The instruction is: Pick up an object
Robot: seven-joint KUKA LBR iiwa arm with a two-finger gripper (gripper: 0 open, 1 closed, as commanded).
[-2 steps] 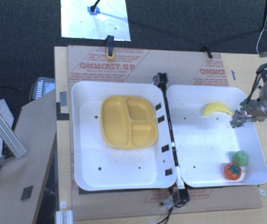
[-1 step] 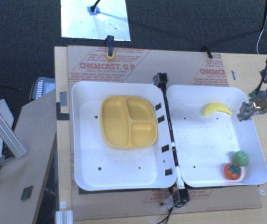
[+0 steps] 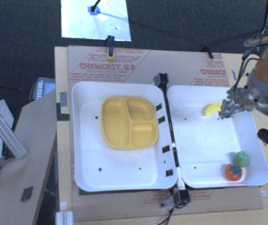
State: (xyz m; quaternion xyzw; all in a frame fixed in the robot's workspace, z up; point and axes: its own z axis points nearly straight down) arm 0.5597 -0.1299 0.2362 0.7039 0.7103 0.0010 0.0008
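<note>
Yellow banana toy [image 3: 212, 109] in right bin [image 3: 204, 139], upper area, touching gripper [image 3: 227, 110]. Finger state: cannot tell. Judged light, stiff, smooth plastic; grip across curved middle.

The arm [image 3: 267, 74] shows a broad orange band above a rounded grey wrist, with dark cables looping beside it (one thin cable runs upward); the gripper [image 3: 227, 109] is small, metallic grey.
</note>
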